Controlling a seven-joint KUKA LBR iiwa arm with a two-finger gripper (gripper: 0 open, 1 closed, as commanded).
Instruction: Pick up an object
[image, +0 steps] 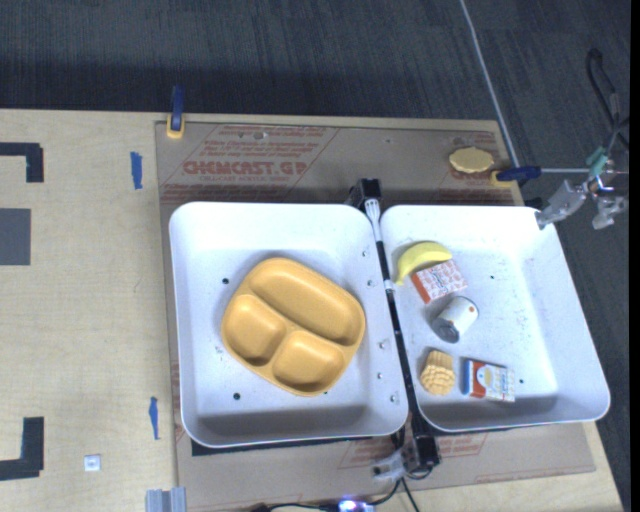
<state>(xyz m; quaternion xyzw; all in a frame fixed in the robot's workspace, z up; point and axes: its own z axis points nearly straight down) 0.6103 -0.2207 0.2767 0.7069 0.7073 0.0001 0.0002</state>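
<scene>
Faintly, "CHEMCAST" on brown board.

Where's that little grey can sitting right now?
The grey can lies in the right-hand bin, near its left side, just below the red-and-white carton and the banana, and above the corn cob.

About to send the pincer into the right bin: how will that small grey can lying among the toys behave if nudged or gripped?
The can lies on its side, round end showing, so a nudge will probably roll it across the right bin. It looks rigid and smooth, so it may slip from a grip on its curved wall. The carton and corn close by might stop a roll.
</scene>
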